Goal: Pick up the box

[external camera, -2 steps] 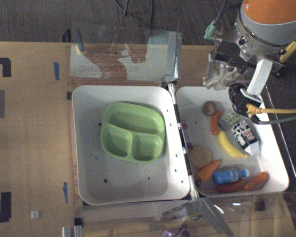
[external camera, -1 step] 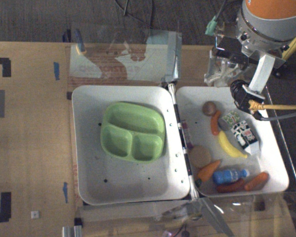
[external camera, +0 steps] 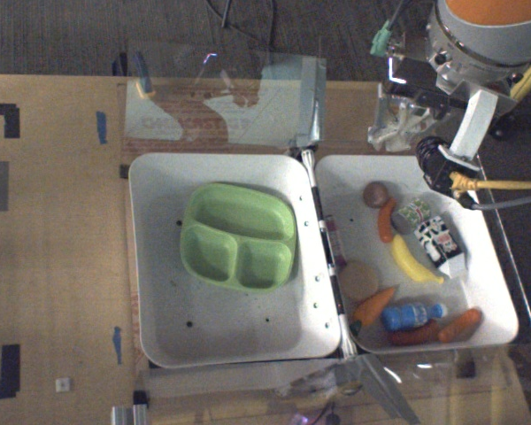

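Box [external camera: 432,235] lies in right bin [external camera: 500,304], below gripper [external camera: 396,129]; finger state unclear.

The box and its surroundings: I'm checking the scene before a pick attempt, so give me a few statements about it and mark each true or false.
1. The box lies in the right bin. True.
2. The green tray shares a bin with the box. False: it sits in the left bin.
3. The banana lies right beside the box. True.
4. The blue bottle stands upright. False: it lies on its side.
5. The end effector is inside the left bin. False: it is above the right bin's far edge.
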Tool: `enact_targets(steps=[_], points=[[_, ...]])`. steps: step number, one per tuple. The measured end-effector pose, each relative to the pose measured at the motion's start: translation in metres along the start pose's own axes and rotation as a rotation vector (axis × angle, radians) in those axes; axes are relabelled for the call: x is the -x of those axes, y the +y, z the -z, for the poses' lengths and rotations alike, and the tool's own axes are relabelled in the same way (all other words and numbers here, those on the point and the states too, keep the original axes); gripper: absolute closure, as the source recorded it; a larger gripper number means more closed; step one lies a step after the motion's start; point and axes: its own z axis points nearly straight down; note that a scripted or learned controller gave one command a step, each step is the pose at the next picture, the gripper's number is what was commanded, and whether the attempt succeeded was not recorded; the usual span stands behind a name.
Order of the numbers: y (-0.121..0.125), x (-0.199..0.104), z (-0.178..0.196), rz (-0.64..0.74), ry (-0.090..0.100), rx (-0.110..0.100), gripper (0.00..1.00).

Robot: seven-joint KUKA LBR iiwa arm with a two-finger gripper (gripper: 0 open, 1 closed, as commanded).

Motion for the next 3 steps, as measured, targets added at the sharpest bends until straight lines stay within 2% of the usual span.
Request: enact_targets(steps=[3], points=[[0.001,-0.005,0.031,0.009,-0.001,0.006,1.0]])
